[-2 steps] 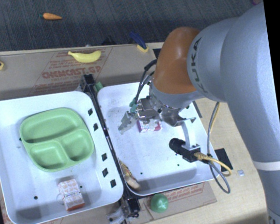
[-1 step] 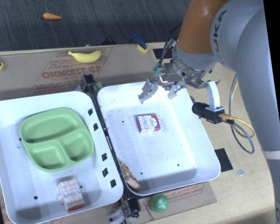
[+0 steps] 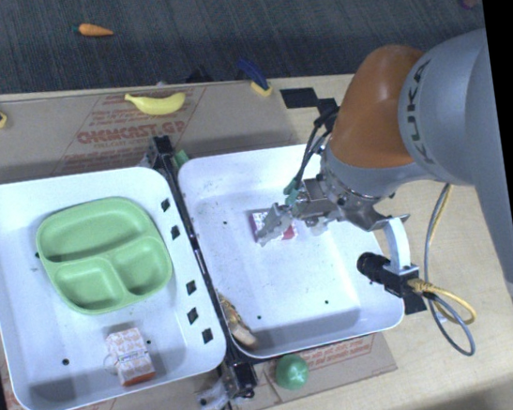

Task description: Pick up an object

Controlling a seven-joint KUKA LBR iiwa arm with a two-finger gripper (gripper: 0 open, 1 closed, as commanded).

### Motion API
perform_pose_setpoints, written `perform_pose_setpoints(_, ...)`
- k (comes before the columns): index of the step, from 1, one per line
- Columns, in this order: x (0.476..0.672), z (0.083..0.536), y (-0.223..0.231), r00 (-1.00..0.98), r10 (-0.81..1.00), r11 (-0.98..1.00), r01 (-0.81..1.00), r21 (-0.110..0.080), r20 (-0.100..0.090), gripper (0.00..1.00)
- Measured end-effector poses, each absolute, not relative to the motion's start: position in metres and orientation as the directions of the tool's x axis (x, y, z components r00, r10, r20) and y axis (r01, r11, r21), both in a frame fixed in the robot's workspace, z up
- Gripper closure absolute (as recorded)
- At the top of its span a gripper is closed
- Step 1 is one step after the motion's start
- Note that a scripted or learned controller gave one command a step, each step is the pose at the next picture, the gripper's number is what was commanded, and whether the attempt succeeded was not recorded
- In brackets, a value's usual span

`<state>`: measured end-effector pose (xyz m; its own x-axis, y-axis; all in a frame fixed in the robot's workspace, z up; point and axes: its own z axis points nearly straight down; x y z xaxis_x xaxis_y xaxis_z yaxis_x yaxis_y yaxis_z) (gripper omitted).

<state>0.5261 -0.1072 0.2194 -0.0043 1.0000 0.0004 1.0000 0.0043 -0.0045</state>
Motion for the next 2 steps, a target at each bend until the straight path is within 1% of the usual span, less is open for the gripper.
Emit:
perform_pose_setpoints(1, 0.509, 0.199, -0.165, -0.005, 1.0, 0.005, 1.0, -0.004, -0.001, 0.0)
perform_pose_setpoints(2, 0.5, 0.221, -0.2, -0.003, 1.0, 0.003, 1.0, -0.001, 0.0, 0.0)
